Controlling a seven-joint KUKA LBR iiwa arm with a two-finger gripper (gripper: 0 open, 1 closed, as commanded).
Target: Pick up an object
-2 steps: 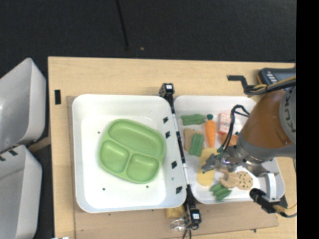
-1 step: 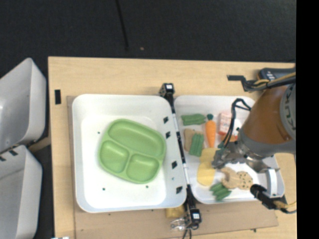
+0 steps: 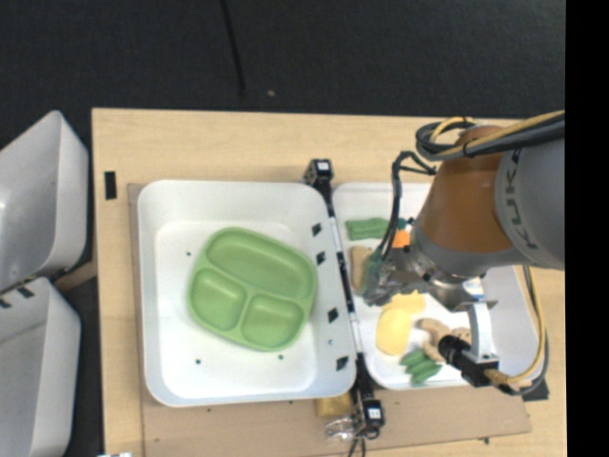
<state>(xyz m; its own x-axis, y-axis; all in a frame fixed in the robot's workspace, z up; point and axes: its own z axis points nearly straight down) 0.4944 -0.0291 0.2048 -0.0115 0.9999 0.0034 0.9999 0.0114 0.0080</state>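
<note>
A green divided plate lies in the left bin. In the right bin lie a yellow lemon-like object, a green flat piece near the far wall, a green pod near the front, a tan piece and a brownish piece by the left wall. The arm's orange wrist hangs over the right bin. My gripper reaches down just above the yellow object, beside the brownish piece.
The two white bins sit side by side on a wooden bench, split by a rail with black clips. White containers stand off the bench at the left. Cables loop by the right bin's front corner.
</note>
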